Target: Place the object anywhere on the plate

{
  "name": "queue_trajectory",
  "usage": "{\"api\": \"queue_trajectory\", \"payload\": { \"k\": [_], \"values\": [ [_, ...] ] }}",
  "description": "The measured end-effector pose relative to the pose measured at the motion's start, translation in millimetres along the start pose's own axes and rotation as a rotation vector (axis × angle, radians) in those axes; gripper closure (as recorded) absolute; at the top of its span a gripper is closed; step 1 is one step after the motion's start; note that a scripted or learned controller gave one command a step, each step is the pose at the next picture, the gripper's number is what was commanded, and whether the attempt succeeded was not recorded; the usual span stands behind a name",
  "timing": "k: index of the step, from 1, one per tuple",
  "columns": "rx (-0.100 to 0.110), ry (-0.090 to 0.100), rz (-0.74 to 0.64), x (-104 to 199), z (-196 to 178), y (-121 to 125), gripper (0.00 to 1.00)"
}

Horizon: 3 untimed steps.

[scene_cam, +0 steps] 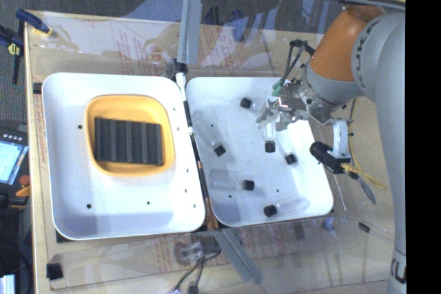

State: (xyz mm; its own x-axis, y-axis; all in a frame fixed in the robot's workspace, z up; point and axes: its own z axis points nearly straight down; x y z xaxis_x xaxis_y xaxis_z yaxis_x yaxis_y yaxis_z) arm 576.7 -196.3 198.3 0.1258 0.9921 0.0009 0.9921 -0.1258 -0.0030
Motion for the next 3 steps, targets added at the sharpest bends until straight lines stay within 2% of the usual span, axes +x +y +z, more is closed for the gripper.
{"api": "queue_trajectory", "payload": {
  "k": [1, 2, 3],
  "values": [
    [0.003, 0.0, -0.105, 36, -1, -22, 1.0],
    [-0.001, -0.001, -0.2, 77, -22, 20, 1.0],
    [-0.001, -0.001, -0.229, 130, -25, 24, 1.0]
  ]
}}
